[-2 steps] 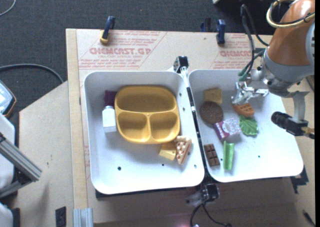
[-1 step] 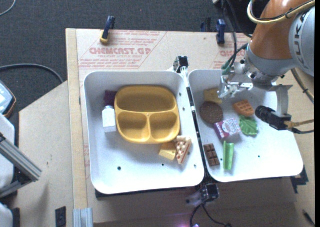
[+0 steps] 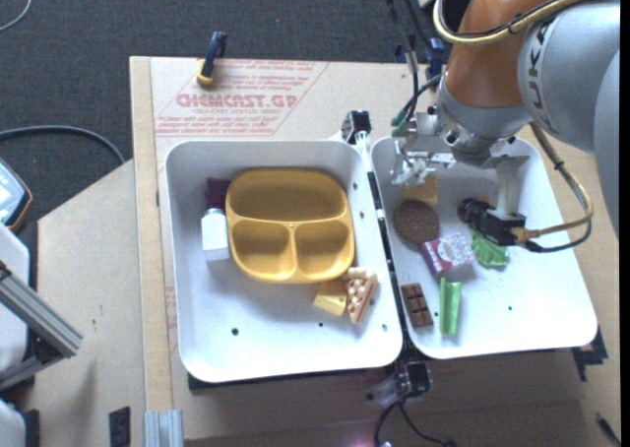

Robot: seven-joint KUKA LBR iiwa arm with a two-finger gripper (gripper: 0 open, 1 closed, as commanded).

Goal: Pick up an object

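One hand (image 3: pixel 418 171) hangs just above a brown cookie (image 3: pixel 417 223).

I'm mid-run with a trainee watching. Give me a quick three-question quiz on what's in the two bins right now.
1. True or false: the yellow divided tray lies in the left bin.
2. Which lies nearest the arm's hand? A) the brown round cookie B) the green stick C) the pizza slice
3. Fill in: the chocolate bar lies in the ____ bin, just left of the green stick.

Key: 1 true. 2 A, the cookie sits just below the hand in the right bin. 3 right.
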